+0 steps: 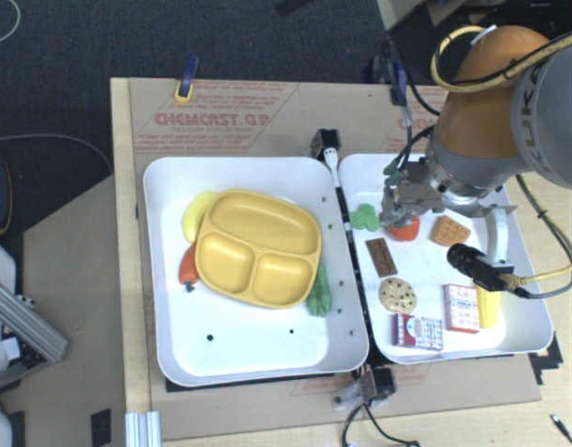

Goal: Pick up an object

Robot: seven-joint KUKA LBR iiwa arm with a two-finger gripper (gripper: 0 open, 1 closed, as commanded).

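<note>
Grey arm low in the right-hand white bin (537,329).
Its jaws (401,214) sit over a small red round object (404,228); whether they grip it I cannot tell.

I counted two white bins: the left bin (165,277) and the right bin (524,329). The left one held one yellow divided tray (258,248), one banana (197,214), one carrot-like piece (188,266) and one green piece (320,293). In the right I counted one cookie (397,294), one chocolate bar (381,256), one cracker (449,230) and two small cartons, one (417,331) beside the other (461,307).
</note>
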